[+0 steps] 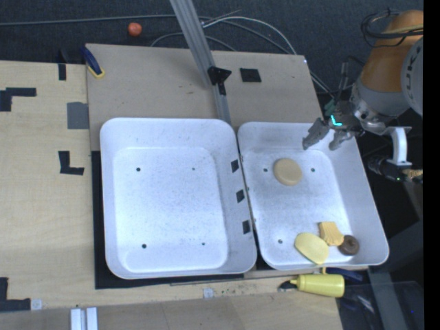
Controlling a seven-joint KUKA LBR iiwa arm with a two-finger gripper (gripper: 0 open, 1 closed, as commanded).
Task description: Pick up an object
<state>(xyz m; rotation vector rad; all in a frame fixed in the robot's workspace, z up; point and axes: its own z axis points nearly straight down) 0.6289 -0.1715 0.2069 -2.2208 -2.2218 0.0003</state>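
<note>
Overhead, two shallow white bins side by side on a pale wooden counter [41,205]. Left bin [113,184] bare white with small dark dots near its corners. Right bin [357,184] carrying four small things: a round tan disc [288,171] a little above the middle, lying flat and apart from everything else; a pale yellow oval piece [311,247] near the front edge; a small orange-yellow block [331,233] just beside it to the right; a dark brown ring [349,245] touching or nearly touching the block at the front right corner.

Reaching in from the right, a grey arm with an orange band [392,64], ending in a gripper [326,139] poised over the back right corner of the right bin. Fingers [313,135] spread apart, pointing down and toward the left, with nothing between them. A small teal light glowing just above them. Disc lying near the gripper, forward and to the left, not touching.

Beyond the bins, a grey metal bar [199,47] slanting up from between them, white cables [254,33] looping behind, and a small orange ball [135,28] on the dark floor at the back. Off the front edge of the right bin, a yellow handle [320,284] lying on its side.
</note>
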